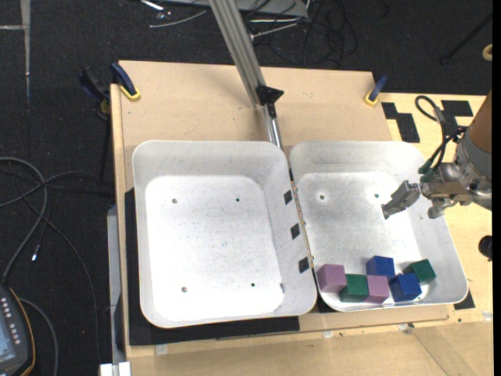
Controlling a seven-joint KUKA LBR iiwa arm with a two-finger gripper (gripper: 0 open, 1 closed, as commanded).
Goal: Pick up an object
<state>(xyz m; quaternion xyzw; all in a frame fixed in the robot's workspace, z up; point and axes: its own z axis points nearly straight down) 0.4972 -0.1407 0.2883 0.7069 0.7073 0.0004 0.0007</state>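
Robotics lab or test cell. Plywood worktop [235, 104] held by blue and yellow clamps [124, 81] at its corners. Two white bins [149, 171] sit on black matting. Aluminium strut [235, 37] slants over the worktop. Loose cables [47, 202] trail over dark carpet; black-and-white marker pattern [403, 120] at the right edge.

bins [211, 167]: white, speckled | blocks [376, 280]: purple, green, blue | bench [196, 100]: tan

I see matt speckled white plastic bins [211, 159] on a raw wooden bench [235, 100]; smooth matt blocks [380, 266] inside.
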